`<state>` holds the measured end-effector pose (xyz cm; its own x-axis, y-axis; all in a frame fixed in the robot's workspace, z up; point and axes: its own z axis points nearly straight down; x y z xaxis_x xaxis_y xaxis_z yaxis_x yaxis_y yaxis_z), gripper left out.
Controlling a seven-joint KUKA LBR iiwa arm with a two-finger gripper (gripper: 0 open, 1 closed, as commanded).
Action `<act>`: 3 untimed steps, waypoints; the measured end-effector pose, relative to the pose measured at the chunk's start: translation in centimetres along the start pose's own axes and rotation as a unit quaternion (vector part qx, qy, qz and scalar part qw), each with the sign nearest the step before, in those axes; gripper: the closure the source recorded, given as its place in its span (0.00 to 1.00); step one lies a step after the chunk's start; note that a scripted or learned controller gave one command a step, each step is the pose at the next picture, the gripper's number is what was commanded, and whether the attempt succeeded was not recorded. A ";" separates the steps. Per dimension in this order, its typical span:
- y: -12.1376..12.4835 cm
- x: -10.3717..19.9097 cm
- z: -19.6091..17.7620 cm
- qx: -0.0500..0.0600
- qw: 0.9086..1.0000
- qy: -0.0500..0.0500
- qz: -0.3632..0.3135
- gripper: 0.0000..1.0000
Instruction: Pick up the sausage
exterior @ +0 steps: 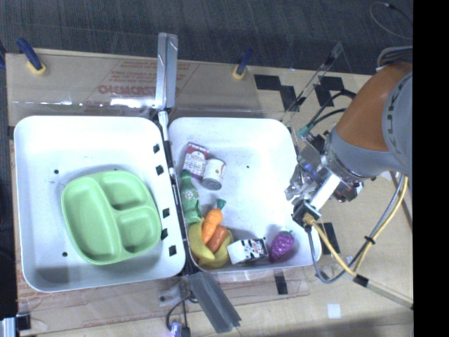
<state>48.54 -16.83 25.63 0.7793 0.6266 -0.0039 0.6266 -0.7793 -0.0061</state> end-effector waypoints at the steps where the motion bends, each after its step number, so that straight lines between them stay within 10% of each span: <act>1: 1.7 -2.6 7.2 0.001 0.986 0.000 0.167 1.00; 3: 1.6 -2.4 6.2 0.002 0.987 -0.001 0.160 1.00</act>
